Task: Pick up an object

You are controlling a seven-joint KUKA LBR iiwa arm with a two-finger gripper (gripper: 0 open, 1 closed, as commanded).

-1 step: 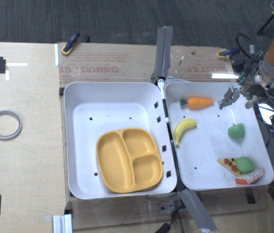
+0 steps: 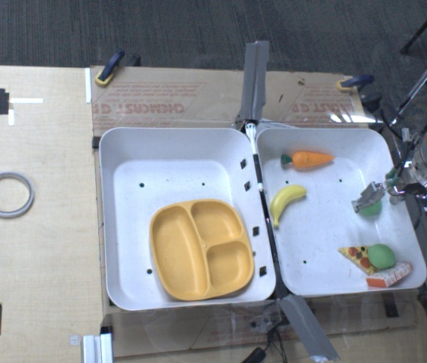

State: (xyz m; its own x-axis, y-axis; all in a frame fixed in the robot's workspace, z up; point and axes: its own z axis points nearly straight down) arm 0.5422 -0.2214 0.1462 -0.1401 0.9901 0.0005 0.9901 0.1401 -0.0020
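On the far left of the table [image 2: 39, 278] lies a roll of tape [image 2: 7, 194], and next to it the left bin [image 2: 119, 225] carries a yellow divided plate [image 2: 200, 248], wide and flat with little for two fingers to take. The right bin [image 2: 326, 274] holds the likelier picks: a toy banana [image 2: 286, 201] near its left wall, a toy carrot [image 2: 309, 159] toward the back, a pizza slice [image 2: 358, 258] with a green ball [image 2: 382, 255] and a small red-and-white piece [image 2: 388, 275] at the front right. These all look like light, hard, rather slick plastic, so I'd guess a pinch across the narrow middle of the banana or carrot would hold best, since the ball might squirt out. The end effector [image 2: 369, 197] hangs low by the right wall, just over a small green thing [image 2: 369, 208]; whether its fingers are spread or closed I cannot tell from here.
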